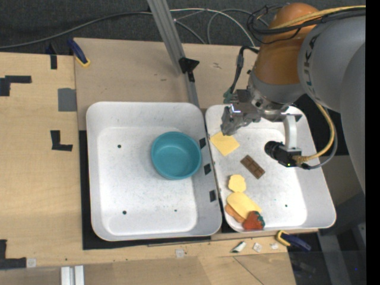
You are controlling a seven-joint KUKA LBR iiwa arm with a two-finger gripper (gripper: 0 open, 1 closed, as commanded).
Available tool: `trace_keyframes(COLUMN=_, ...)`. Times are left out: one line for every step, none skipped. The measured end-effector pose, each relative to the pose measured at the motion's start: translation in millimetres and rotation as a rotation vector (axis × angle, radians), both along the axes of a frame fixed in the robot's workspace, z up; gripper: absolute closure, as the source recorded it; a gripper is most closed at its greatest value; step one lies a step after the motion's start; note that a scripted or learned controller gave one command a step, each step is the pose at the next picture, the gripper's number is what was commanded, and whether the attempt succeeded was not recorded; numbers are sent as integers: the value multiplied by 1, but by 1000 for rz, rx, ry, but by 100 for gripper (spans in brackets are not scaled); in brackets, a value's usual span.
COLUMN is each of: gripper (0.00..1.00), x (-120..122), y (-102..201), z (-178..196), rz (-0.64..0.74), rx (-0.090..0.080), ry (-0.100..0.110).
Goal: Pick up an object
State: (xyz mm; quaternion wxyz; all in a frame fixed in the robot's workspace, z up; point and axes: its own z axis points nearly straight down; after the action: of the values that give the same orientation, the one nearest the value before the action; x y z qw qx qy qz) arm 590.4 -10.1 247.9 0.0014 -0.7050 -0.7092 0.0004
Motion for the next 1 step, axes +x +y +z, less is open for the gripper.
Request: trace_keyframes(gripper=100, x=-2, y=52, z=-17, rz=0, rx=-1, ry=1)
